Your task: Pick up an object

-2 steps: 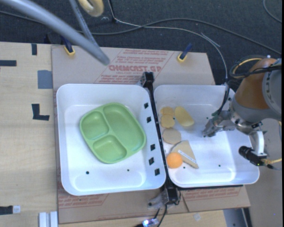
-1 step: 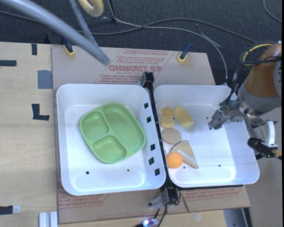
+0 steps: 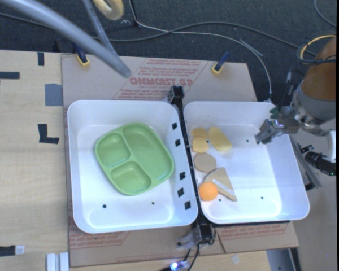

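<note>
— Starting from the near edge of the bench: what sits in the right bin [image 3: 282, 205]?

— An orange ball [image 3: 208, 191] lies closest to that bin's near-left corner, touching a pale wedge [image 3: 221, 182] that looks like a slice of something. Just beyond them rests a tan round piece [image 3: 204, 162], then two yellow pieces [image 3: 211, 139] side by side, all hugging the bin's left wall. The rest of that bin's floor is bare white.

— And the left bin [image 3: 82, 208]?

— It holds a green divided tray [image 3: 134, 157], lying flat near the middle, tilted a little against the bin's edges.

— Where is the gripper [image 3: 267, 131]?

— Over the right bin's far-right corner, well apart from the cluster of objects. Nothing sits between its fingers; whether they are parted or closed I cannot tell, as they show as a small dark shape.

— So which step is this?

— I judge it the approach: no object is lifted yet. The next move calls for travelling toward the bin's left wall, coming down over one piece, and closing on it. The pieces crowd each other and the wall, so a clean descent onto a single one looks tricky.

— Anything unclear?

— The arm [image 3: 319, 89] is cut off at the frame's right side, and the wedge's exact nature is hard to make out. A blurred grey bar [image 3: 51, 21] crosses the far-left corner.
</note>
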Available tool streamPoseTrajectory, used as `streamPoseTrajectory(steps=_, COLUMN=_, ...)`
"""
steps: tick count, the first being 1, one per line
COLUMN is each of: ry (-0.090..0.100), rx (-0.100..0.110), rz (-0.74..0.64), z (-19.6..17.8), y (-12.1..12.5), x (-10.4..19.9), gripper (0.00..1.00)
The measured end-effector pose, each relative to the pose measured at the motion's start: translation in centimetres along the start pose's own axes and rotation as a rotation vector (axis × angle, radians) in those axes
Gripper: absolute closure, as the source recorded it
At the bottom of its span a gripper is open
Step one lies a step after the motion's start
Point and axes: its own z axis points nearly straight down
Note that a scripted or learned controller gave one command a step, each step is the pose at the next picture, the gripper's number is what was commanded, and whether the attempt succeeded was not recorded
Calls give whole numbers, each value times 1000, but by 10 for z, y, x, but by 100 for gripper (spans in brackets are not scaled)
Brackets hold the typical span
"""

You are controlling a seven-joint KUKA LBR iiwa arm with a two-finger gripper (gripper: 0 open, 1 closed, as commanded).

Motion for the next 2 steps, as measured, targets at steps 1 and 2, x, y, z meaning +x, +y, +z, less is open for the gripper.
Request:
streamPoseTrajectory(steps=1, ry=1, rx=2, rz=1, z=-37, y=1, x=0, gripper=100)
streamPoseTrajectory(steps=2, ry=2, rx=3, rz=-5, z=-43, y=11, x=59, gripper=100)
